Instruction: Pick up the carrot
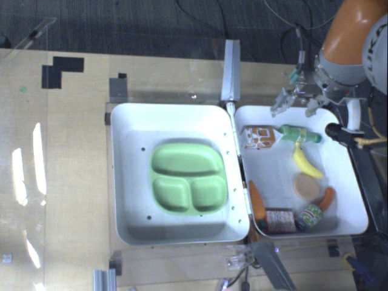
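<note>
Gripper spread open, holding nothing, over right bin's far rim; carrot well apart, against near-left wall.

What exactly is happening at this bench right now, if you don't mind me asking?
The arm's gripper hangs over the far edge of the right bin, holding nothing. The carrot it is meant to pick up lies untouched along that bin's left wall, near the front. The left bin holds a green tray.
</note>
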Available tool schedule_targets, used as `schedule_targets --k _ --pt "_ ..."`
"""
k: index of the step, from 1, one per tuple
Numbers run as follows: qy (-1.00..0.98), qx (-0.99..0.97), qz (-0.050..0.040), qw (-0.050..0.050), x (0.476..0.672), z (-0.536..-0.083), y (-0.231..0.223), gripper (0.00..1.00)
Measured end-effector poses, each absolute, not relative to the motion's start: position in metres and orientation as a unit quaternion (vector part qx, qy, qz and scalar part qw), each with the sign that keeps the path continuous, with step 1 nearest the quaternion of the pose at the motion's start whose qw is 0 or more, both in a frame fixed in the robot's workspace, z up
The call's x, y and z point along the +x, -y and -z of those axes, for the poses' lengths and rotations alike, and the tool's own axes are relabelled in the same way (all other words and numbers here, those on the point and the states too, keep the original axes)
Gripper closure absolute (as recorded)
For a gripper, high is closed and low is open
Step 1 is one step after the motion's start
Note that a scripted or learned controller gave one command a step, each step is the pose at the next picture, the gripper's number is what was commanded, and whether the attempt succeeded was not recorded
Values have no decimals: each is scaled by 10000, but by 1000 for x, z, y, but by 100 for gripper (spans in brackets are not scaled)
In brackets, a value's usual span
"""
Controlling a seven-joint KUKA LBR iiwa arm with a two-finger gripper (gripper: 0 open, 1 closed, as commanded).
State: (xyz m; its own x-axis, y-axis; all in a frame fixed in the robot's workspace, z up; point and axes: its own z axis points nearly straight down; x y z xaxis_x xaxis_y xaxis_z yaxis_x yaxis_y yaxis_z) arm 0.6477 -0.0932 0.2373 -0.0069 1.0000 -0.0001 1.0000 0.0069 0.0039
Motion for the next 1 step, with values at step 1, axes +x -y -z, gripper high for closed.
schedule_targets --k 1 --pt "-8126 5827 -17 34 573 -263 129 0"
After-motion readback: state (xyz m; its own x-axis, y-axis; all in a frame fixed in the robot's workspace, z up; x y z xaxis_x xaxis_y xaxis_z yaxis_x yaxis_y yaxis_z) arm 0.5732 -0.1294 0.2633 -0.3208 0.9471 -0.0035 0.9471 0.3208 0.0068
